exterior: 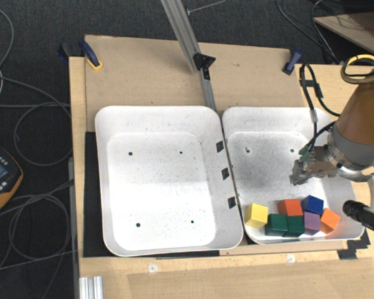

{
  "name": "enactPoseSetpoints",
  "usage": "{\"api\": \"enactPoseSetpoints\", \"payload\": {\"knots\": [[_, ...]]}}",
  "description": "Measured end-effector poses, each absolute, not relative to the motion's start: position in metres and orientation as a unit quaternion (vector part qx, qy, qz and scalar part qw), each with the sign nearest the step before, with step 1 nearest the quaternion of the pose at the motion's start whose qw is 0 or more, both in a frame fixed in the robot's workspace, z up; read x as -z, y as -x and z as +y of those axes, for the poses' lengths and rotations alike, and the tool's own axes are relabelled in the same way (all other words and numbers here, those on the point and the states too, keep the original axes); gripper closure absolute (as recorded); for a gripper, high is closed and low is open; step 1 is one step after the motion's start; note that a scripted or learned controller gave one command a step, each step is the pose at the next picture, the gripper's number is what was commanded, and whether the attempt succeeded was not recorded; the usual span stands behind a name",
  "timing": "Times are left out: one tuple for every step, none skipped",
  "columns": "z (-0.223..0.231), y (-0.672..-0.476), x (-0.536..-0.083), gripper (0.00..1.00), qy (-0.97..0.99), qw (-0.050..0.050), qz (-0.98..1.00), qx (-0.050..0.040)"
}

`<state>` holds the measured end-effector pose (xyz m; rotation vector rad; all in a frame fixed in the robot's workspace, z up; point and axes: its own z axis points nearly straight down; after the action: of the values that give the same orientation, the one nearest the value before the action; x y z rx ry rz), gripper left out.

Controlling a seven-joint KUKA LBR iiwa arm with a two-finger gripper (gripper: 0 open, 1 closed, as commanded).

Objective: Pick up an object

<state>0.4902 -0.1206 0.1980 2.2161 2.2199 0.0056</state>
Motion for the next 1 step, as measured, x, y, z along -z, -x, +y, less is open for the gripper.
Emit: {"api": "enactPoseSetpoints", "payload": {"knots": [[-0.1227,-0.4941,-0.2415,1.00,-0.706,0.003,0.708,-0.0019]]}}
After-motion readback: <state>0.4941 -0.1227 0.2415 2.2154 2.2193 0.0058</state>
